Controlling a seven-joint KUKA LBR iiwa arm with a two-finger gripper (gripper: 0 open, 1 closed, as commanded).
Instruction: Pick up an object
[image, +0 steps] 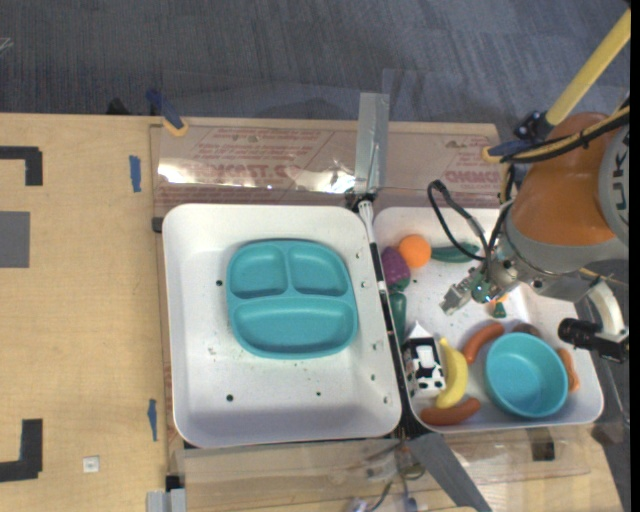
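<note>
Gripper (470, 293) low in right bin (590, 408), beside teal bowl (524, 374); jaw state cannot tell. Nearest candidate: banana (453, 372), near bin's front wall against bowl. Judged light, stiff, smooth plastic; curved — grip across mid-body. Bowl rim likely slippery.

bare white floor lies mid right bin (588, 405), hemmed by round teal plastic bowl (524, 374), curved yellow banana (455, 374), orange ball (414, 250).

The bench (80, 330) looked like matt, pale wood, both white bins (200, 400) and the divided teal plate (292, 298) like smooth plastic with a soft sheen, and the teal bowl (524, 373) glossy plastic.
</note>
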